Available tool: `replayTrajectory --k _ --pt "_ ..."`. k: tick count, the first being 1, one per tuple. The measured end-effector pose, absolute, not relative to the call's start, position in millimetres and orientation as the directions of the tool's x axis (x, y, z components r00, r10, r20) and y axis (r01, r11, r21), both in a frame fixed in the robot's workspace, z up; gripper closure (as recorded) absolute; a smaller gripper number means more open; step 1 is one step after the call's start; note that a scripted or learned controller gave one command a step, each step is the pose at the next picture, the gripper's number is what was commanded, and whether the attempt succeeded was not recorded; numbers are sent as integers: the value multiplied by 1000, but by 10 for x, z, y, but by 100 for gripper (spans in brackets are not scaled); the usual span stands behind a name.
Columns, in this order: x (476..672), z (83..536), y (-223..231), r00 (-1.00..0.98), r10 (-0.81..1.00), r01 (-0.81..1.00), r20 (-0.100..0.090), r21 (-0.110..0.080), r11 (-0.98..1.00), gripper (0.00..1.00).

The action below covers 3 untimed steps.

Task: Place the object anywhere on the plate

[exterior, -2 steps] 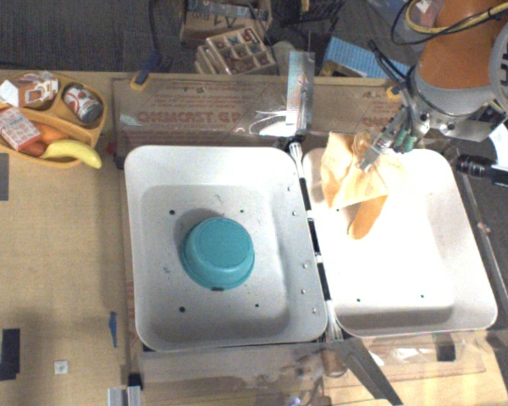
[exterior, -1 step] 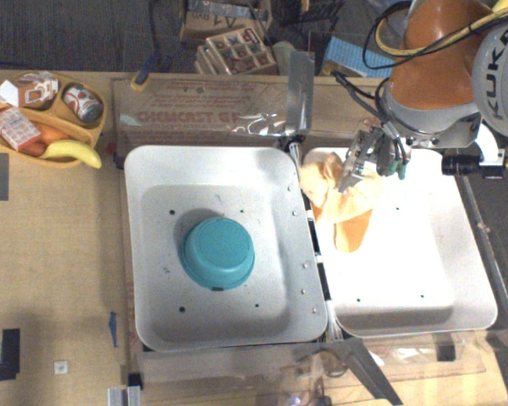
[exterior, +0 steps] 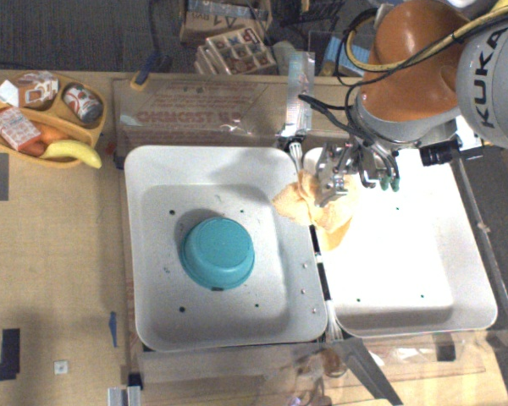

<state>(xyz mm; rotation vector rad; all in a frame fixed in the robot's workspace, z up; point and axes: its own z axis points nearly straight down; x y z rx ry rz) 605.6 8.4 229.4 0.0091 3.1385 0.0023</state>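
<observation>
Object: I'm seeing a pale yellow, crumpled, soft-looking thing (exterior: 315, 209) lying across the seam between the two bins, its darker yellow tip dipping into the right one.
Gripper: the metal fingers (exterior: 329, 183) are reaching down right at its upper edge; I cannot tell whether they are gripping it or merely touching.
Plate: a round teal dish (exterior: 218, 252), smooth and matte, is sitting near the middle of the left bin (exterior: 152, 311), apart from the object.
Right bin: shallow glossy white tray (exterior: 423, 269), glaring under the light.
Arm: the grey housing with its orange band (exterior: 411, 45) is looming over the right bin's far edge.
</observation>
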Motion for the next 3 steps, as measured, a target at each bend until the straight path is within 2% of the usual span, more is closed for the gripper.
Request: replayTrajectory --k 1,2,3 --pt "5952 2365 584 -1000 -1 -1 -3 2 1000 100" --pt "5735 2304 1048 -1000 0 0 -2 2 1000 100" --pt "5737 2309 1047 -1000 0 0 -3 2 1000 0"
